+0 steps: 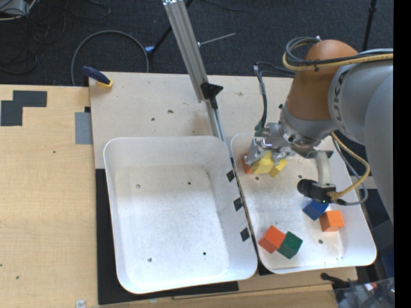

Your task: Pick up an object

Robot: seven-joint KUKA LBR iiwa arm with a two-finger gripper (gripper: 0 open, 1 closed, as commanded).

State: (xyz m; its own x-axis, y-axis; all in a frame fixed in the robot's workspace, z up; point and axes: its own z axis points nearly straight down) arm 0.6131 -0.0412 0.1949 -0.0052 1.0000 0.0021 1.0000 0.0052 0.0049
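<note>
Yellow block [264, 165] sits at the far left corner of the right bin [359, 252], and your gripper [264, 151] is right down on it. You can't make out the jaws well; they seem to straddle the block, though a grip isn't clear. Nearer you lie a blue cube [314, 209] touching an orange cube [332, 220], and a red-orange cube [271, 239] against a green cube [289, 244]. Beside them is the left bin [122, 262].

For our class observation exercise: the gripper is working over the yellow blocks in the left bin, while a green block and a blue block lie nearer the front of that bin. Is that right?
Not quite. The camera view shows the gripper over the yellow blocks in the right bin, not the left bin. The rest stands: the green block and the blue block lie nearer the front of that bin.
</note>
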